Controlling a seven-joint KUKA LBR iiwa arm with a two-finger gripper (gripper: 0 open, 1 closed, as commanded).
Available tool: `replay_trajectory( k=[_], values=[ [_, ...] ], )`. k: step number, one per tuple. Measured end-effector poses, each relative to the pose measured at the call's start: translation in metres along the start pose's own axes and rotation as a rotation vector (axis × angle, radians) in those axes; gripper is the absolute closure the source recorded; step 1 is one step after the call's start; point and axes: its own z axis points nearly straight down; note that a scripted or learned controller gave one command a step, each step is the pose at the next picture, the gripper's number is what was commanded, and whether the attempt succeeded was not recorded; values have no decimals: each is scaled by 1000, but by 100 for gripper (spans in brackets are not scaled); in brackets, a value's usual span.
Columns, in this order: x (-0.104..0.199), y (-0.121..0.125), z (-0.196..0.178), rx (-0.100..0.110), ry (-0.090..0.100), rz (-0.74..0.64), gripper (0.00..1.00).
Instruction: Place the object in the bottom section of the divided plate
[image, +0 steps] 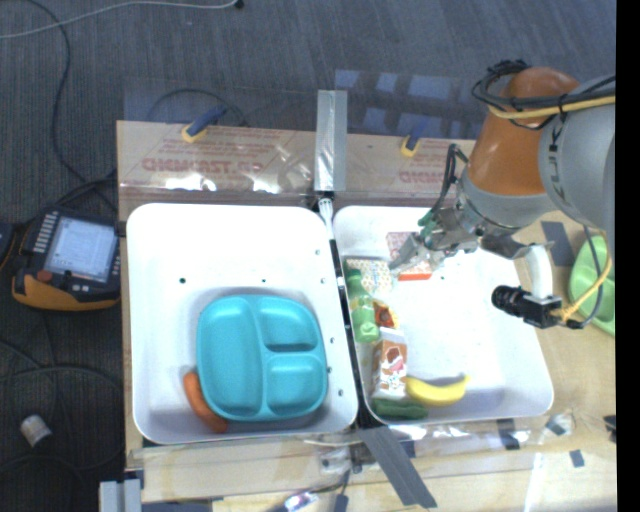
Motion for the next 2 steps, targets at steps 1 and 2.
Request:
replay_trajectory(
  k=[1, 2],
  values=[
    [4, 5, 35, 1, 1, 6, 100],
    [58, 9, -17, 0, 3, -70, 100]
  ],
)
